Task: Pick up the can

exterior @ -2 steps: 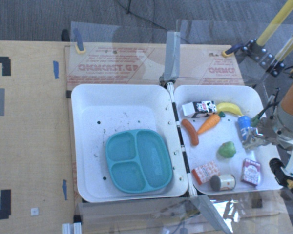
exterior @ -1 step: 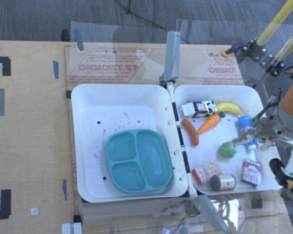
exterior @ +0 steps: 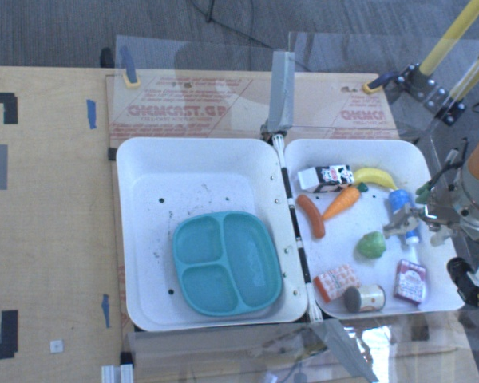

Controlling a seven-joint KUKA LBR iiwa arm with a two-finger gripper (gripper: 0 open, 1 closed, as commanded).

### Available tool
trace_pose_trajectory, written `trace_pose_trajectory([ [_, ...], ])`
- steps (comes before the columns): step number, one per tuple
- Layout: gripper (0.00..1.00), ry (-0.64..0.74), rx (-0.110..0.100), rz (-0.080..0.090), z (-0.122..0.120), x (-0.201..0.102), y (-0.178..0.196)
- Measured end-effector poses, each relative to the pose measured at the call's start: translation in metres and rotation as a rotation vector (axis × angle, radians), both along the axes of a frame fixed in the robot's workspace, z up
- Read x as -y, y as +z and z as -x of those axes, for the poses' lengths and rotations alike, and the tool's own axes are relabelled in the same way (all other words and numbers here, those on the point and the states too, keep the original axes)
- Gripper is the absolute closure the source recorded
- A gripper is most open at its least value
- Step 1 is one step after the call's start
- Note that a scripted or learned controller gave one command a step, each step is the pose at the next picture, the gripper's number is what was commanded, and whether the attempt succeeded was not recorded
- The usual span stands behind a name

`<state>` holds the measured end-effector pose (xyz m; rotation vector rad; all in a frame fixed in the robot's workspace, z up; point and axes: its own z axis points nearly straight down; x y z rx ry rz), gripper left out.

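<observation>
Can position: the small cylindrical metal can with a pale label and dark end [exterior: 362,298] lies on its side at the near edge of the right white bin [exterior: 303,159], near and to the left of the gripper, well apart from it.
Gripper: the grey two-finger gripper [exterior: 415,219] hangs over the right part of the right bin, beside the blue-capped white bottle [exterior: 405,218]; whether it is released or clenched cannot be told, and no object is visibly held.
Can look: short cylinder, dark round end facing left, cream label around the body, a reddish band at its right end.
Can neighbours: the orange-and-white patterned packet [exterior: 335,281] lies just beside it on the left, touching or nearly so; the red-and-white small carton [exterior: 409,281] lies to its right, apart from it.
Between can and gripper: the green rounded fruit [exterior: 371,244] sits farther in, left of the gripper.
Far side of right bin: the yellow banana [exterior: 374,177], the black-and-white small box [exterior: 326,175], the orange carrot [exterior: 341,201] and the reddish-brown sausage [exterior: 311,216] lie grouped together.
Left bin: the left white bin [exterior: 144,166] holds the teal plastic three-compartment tray [exterior: 225,262] at its near right.
</observation>
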<state>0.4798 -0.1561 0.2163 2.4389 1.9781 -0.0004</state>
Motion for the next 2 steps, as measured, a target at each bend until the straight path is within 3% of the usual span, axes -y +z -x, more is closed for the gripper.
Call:
trace_pose_trajectory([
  [1, 0.0, 0.022, 0.004, 0.0, -0.001, -0.006, -0.121],
  [2, 0.0, -0.109, 0.007, 0.002, -0.085, 0.008, -0.128],
])
